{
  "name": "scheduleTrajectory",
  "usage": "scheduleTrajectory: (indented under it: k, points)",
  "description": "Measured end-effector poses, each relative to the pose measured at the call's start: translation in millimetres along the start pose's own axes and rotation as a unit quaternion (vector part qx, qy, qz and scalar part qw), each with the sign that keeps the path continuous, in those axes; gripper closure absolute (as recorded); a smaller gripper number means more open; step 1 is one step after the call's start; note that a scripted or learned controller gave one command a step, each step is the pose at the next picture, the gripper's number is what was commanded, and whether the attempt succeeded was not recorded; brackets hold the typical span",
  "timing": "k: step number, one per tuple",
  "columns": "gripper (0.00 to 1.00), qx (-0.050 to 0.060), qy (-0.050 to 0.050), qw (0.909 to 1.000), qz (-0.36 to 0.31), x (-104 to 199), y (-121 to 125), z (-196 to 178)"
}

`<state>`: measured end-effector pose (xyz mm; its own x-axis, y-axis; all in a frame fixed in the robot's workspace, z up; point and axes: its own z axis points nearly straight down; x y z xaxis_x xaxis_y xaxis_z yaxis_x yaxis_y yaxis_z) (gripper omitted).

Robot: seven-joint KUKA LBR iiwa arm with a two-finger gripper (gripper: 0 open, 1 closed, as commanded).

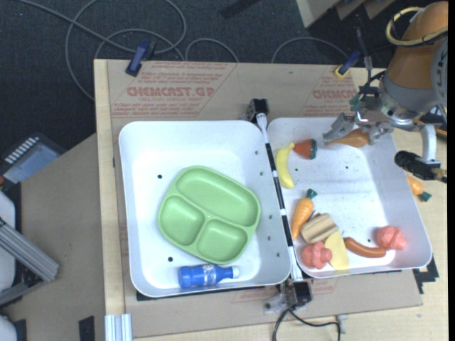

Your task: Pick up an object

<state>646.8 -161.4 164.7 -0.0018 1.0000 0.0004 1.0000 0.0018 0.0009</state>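
Observation:
My gripper [357, 133] hangs over the far end of the right bin [398, 190], its two fingers spread wide and open. Right below it, between the fingers, lies a small orange piece [353, 140], and I cannot tell whether they touch it. To its left in the same bin lie a red strawberry [306, 148] and a yellow banana [284, 166]. Nearer the front sit a carrot [301, 215], a hot-dog bun [318, 227], a pink toy [316, 255], a sausage [364, 248] and another pink piece [392, 238].
The left bin [142, 155] holds a green divided plate [208, 213] and a blue bottle [206, 275] lying at its front. A small orange item [416, 186] rests on the right bin's right rim. A black divider rail [274, 183] runs between the bins.

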Motion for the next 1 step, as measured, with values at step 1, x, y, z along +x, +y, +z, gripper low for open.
scheduleTrajectory:
  k: [1]
  points:
    - [1.00,-0.001,0.000,1.0000,0.001,62.8,-3.1,-33.7]
